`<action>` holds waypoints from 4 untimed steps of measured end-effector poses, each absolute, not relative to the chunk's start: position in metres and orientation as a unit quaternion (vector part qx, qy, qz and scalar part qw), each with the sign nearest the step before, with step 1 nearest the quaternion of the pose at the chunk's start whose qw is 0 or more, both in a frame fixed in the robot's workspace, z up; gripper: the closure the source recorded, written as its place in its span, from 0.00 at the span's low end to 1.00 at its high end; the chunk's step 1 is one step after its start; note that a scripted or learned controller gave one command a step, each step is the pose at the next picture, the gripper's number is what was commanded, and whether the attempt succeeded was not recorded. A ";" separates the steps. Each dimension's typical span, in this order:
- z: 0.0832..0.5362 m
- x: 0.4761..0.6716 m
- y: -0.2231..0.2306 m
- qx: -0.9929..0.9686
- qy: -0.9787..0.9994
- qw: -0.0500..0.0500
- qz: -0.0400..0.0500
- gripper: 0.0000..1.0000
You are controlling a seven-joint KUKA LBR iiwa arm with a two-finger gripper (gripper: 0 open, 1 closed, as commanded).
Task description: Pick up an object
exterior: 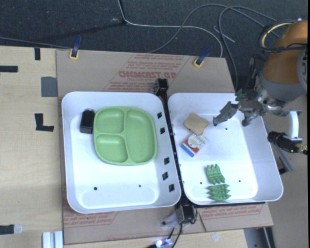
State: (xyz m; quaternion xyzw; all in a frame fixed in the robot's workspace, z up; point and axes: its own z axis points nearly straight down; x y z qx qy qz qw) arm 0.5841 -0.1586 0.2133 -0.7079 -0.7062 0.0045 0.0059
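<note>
The gripper is hovering with fingers spread and empty; the nearest object, the bread, is lying just lower left of it.

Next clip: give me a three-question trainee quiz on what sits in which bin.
1. True or false: the green tray lies in the left bin.
2. Which item in the right bin lies nearest the claw? A) tan block B) green pods C) small carton
3. Fill in: the black item sits beside the tray's ____ edge in this view.

Key: 1 true; 2 A; 3 left.
</note>
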 end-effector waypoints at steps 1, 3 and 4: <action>0.221 0.587 -0.158 -0.707 -0.708 0.001 0.001 0.00; 0.107 0.605 -0.157 -0.706 -0.708 0.001 0.002 0.00; 0.092 0.610 -0.157 -0.707 -0.708 -0.005 -0.005 0.00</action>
